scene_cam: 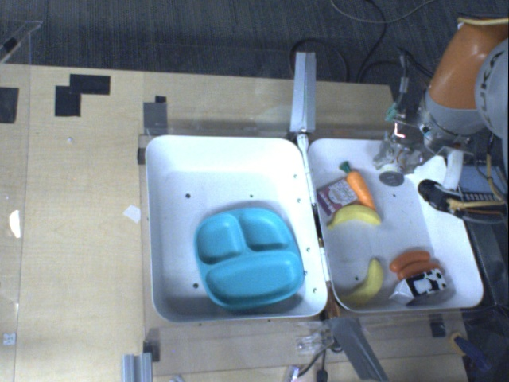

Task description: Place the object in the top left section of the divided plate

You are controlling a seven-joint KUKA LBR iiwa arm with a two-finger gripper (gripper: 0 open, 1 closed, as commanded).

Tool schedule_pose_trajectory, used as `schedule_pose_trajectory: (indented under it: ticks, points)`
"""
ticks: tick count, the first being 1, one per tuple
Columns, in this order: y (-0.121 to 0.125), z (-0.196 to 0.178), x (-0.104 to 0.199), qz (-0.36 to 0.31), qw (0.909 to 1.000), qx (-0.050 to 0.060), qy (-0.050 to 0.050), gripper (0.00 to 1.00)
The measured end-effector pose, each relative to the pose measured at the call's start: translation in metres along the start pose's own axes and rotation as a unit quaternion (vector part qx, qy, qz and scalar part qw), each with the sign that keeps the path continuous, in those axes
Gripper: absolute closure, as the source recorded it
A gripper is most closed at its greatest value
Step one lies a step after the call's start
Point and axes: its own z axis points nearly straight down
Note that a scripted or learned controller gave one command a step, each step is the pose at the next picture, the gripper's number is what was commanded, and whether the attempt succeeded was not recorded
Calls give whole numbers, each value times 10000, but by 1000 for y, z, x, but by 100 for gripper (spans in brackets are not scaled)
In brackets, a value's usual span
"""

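A grey robot arm (477, 78) with an orange band hangs over the far right corner of the right bin (453, 237), its gripper (395, 159) just above the bin's back edge; whether the fingers are spread or closed cannot be told from here, and nothing shows between them. The blue divided plate (248, 255) lies in the left bin (171, 213), all three sections bare, so no object has been picked. The candidates all sit in the right bin: a carrot (359, 186) nearest the gripper, resting against a small packet (336, 193), a banana (354, 216) just below, a second banana (366, 283) toward the front, and a sausage (411, 261) beside a black-and-white carton (428, 282). The carrot looks the easiest reach; a grasp across its narrow width, clear of the packet, would likely serve best. Both bins rest on a pale wooden bench (71, 213), dark carpet (159, 14) and loose cable (374, 10) beyond.
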Motion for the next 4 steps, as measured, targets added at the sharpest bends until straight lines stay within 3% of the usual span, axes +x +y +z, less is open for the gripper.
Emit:
schedule_pose_trajectory:
  ticks: [1,2,3,4]
  points:
    - [29,-68,37,-2135,9769,-22,6,100]
    - [-49,-51,74,-3171,9484,-4,12,100]
    - [-129,-19,90,-3933,9194,4,15,100]
    - [-127,-30,91,-3931,9195,-24,14,100]
